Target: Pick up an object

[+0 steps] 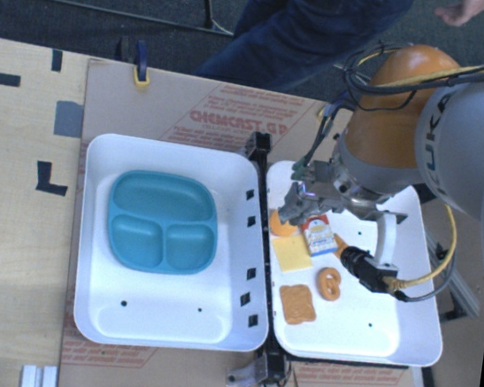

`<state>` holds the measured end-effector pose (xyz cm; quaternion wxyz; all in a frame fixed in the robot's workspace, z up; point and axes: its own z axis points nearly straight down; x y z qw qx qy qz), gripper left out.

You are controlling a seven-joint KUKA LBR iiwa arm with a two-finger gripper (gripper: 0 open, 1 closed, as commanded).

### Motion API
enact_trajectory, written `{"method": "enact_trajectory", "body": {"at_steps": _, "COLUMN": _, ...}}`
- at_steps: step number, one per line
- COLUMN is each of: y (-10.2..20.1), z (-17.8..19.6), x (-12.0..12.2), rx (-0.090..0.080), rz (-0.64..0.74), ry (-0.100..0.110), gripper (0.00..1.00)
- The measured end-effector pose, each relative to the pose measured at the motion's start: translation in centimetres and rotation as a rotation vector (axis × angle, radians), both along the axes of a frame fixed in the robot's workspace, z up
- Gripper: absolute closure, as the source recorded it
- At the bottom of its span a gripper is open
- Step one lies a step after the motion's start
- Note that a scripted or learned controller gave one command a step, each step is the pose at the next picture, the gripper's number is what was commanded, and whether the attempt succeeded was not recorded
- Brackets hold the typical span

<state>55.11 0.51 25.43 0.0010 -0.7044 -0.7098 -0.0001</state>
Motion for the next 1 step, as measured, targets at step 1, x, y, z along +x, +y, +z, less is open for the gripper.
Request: {"method": "enact_trajectory", "body": {"at_steps": 1, "y": 4.67, "z": -0.14, "x": -0.36, "rx": 0.0, "rz": -0.001, "ry": 0.001, "gripper": 1.0}}
